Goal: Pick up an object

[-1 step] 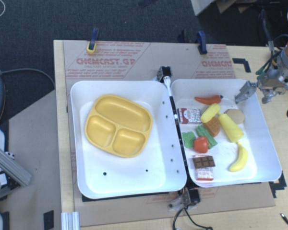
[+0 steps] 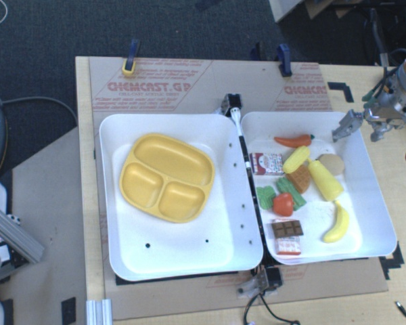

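Item 1: banana [image 2: 336,224], right bin [image 2: 379,202], near front edge. We judge it light, rigid, smooth plastic; grasp across its middle. Gripper [image 2: 364,124] spread, holding nothing, above bin's far right corner.

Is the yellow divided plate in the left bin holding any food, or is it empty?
Empty. The yellow divided plate lies flat in the left bin, and all three compartments show bare yellow.

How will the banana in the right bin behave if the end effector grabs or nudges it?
The banana looks like smooth moulded plastic, so probably rigid, light, and somewhat slippery. Its curved, tapered shape suggests it may pivot or rock rather than slide straight. It lies apart from the other toy food near the right bin wall, so a nudge could pin it there.
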Robot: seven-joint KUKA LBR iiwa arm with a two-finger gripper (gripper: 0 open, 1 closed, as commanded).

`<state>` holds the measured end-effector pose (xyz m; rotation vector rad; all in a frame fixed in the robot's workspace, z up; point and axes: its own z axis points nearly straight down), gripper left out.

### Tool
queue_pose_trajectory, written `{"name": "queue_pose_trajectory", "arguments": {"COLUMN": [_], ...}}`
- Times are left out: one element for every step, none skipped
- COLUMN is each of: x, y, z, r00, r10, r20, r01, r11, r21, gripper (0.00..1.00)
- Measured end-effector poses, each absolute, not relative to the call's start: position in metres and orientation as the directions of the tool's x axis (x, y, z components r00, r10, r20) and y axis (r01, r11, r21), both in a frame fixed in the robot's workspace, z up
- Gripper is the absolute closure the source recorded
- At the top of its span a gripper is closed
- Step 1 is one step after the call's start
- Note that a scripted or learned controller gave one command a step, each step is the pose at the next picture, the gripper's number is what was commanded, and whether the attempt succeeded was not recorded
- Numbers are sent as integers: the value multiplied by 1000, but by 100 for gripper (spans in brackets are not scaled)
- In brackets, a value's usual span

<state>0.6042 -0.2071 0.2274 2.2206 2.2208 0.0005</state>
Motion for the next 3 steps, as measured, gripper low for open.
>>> {"name": "queue_pose_trajectory", "arguments": {"x": [614,613,613], "y": [-203,-206,-206], "z": [173,111,83], "r00": [-2,-1,-1], "r10": [1000,1000,1000], "r20": [2,2,1], "r01": [1000,1000,1000], "r11": [2,1,1], "r21": [-6,-5,-5], "gripper": [0,0,0]}}
